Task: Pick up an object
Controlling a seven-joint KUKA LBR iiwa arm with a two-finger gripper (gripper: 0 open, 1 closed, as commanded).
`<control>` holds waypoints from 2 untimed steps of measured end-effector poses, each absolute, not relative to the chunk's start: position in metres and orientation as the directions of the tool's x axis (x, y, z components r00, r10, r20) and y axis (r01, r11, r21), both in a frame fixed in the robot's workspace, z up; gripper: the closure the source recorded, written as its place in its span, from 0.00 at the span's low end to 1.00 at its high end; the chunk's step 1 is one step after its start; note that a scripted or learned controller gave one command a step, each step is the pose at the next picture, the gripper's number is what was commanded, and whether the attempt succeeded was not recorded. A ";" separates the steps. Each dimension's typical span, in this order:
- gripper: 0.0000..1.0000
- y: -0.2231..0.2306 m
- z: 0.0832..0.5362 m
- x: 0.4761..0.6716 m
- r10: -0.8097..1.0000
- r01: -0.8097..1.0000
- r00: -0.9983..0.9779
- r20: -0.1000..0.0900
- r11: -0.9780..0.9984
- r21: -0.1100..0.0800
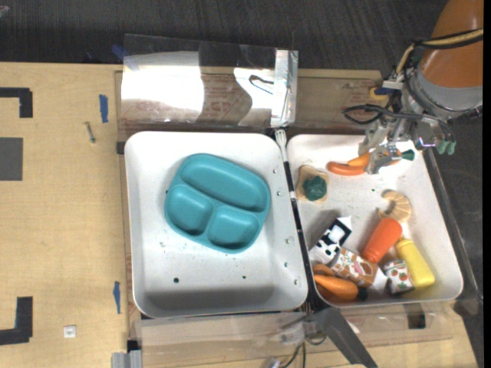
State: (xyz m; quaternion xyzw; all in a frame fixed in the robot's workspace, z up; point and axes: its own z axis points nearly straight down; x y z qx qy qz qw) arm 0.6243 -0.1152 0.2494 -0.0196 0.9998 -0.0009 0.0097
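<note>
My gripper hangs over the back of the right bin, under the grey wrist with the orange band. An orange toy carrot sticks out to the left from between the fingertips, and the gripper is shut on its right end. The other items lie below and in front of it: a dark green round piece, a tan wedge, an orange bottle, a yellow bottle, a black-and-white toy, a printed packet and a second orange piece.
The left bin holds a teal divided tray. A divider rim separates the two bins. A shiny foil-backed panel stands behind the left bin. Cables hang near the wrist.
</note>
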 end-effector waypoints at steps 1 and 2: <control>1.00 -0.117 0.304 0.669 -0.032 -0.032 -0.999 -0.015 0.999 -0.001; 1.00 -0.089 0.289 0.665 -0.058 -0.058 -0.998 -0.004 0.998 0.001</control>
